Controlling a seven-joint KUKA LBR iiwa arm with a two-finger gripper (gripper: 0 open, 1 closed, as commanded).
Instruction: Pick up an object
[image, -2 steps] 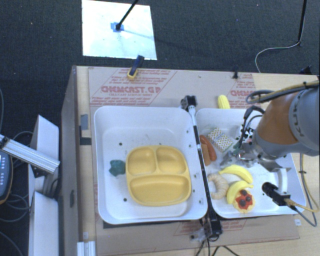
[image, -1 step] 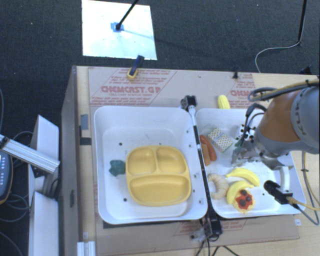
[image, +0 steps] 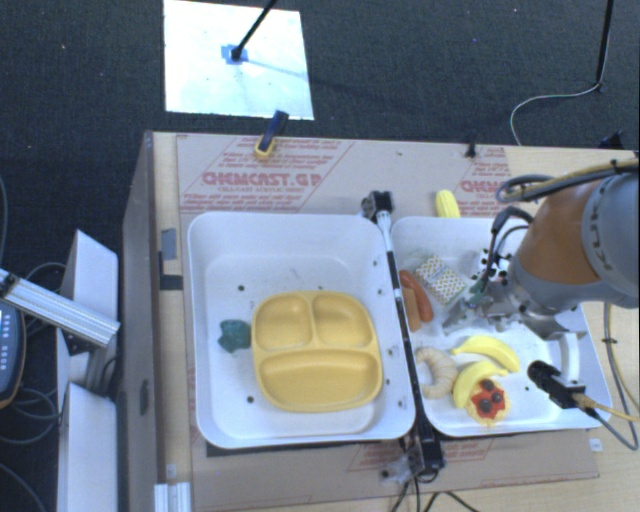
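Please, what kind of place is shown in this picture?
Probably a robotics lab test bench, not a kitchen. A grey and orange robot arm reaches over two white bins, the food looks like toys, such as a banana, and loose cables lie on dark carpet.

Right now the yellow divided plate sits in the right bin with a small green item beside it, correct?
Not quite. The camera view shows the yellow divided plate in the left bin, not the right one. The small green item does lie beside it.
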